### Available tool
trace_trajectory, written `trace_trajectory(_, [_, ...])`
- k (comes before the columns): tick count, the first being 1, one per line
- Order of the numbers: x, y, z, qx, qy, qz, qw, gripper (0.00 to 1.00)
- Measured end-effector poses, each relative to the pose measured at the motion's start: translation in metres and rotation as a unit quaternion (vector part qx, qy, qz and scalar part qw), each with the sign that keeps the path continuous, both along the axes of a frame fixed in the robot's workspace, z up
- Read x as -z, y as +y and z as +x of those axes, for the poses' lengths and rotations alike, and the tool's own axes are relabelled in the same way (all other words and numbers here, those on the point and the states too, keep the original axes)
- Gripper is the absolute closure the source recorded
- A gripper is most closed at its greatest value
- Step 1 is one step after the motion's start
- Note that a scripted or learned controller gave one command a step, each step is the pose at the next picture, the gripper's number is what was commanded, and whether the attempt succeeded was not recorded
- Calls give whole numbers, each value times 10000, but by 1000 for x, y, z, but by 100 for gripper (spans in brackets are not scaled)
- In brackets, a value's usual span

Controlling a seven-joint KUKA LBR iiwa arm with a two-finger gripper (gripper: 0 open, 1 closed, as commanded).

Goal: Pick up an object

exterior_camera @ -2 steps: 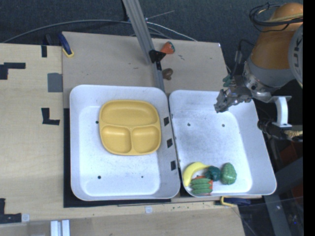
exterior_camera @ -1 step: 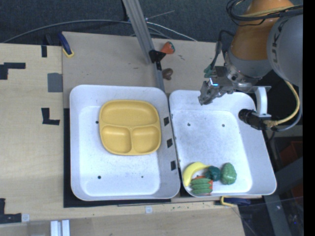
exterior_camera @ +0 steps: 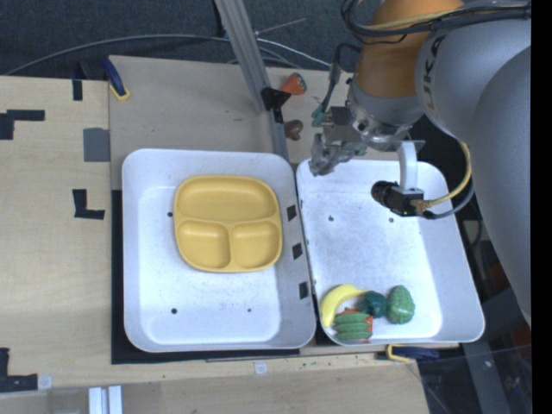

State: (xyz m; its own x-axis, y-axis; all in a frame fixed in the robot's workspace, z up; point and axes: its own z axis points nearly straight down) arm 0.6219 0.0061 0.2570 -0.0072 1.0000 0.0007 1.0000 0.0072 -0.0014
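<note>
Bench (exterior_camera: 190, 102) of pale wood carries two white bins side by side. Arm (exterior_camera: 483, 67), grey with an orange band, comes in from the right and hangs over the far edge of the right bin (exterior_camera: 371, 240). Left bin (exterior_camera: 147, 317) holds a yellow divided plate (exterior_camera: 228, 222), lying flat toward its far side. A grey pole (exterior_camera: 246, 50) rises at a slant from behind the bins, between them and just left of the jaws.

The jaws (exterior_camera: 323, 162) sit over the far left corner of the right bin, close to the wall shared with the left bin; whether they are open or closed I cannot tell, and nothing shows between them. A black part with a yellow cable (exterior_camera: 397, 198) juts out beside the wrist, over the bin.

The objects lie well apart from the jaws, bunched in the near left corner of the right bin: a banana (exterior_camera: 338, 298), a green lump (exterior_camera: 400, 304), a dark teal piece (exterior_camera: 374, 303) between them, and a green ridged piece with a red end (exterior_camera: 352, 324), all touching or nearly so.
</note>
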Motion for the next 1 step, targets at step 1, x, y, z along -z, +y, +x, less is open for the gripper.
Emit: trace_trajectory(1, [7,55,24,0,-5,2,10000,100])
